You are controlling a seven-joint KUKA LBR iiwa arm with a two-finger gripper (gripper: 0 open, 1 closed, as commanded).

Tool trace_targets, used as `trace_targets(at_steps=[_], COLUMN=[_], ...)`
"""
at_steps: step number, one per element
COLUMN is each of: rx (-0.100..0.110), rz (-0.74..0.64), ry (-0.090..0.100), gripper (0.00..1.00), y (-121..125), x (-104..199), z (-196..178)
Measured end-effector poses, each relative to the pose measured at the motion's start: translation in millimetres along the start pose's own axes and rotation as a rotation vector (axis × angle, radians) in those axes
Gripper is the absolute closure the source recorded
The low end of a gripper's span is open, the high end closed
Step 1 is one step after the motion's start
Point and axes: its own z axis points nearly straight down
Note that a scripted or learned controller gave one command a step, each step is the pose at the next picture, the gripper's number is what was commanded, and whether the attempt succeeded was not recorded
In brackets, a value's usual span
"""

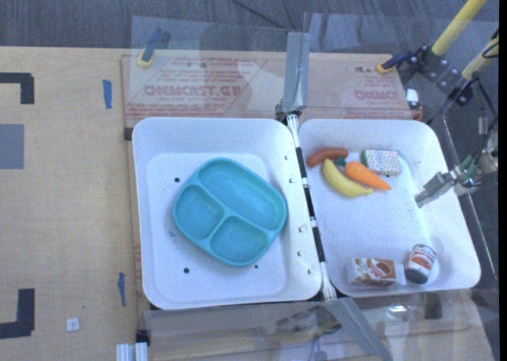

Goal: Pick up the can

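**Gripper approaching, can not yet taken**

Gripper (434,190): we are seeing it reaching in at the 3 o'clock edge of the right bin (451,150), a grey tip hanging over the bin's right wall. We cannot tell how it is set, and we are seeing nothing in its hold.

Can (421,263): we are finding it at the 5 o'clock corner of the right bin, lying tilted, with a red and white label and a dark end facing the near wall. It is resting just beside a small carton (373,271), which is lying at its 9 o'clock; whether the two are touching, we cannot tell.

Other contents of the right bin, grouped toward 11 o'clock and well apart from the can: a banana (345,180), a carrot (369,176) lying against it, a sausage (326,156) above them, and a speckled sponge-like block (383,162) at the carrot's 1 o'clock.

Left bin (150,146): we are noting a blue divided plate (230,210) sitting at its middle.

Step in hand: we are judging this to be the approach, with the pick not yet made. The can is lying toward 6 o'clock of the gripper, near but apart from it.

Next move: we are expecting a shift toward 6 o'clock and a descent over the can. It calls for care with the near wall and the neighbouring carton, since the can may be rolling when nudged.
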Motion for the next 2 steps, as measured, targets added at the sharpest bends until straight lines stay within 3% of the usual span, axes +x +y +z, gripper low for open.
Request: trace_targets(at_steps=[1, 2], rx=[0.002, -0.012], rz=[0.159, 0.106], ry=[0.003, 0.007], gripper=[0.0, 0.0], y=[-12.1, -26.9], x=[-28.7, -24.7], z=[145.0, 161.3])
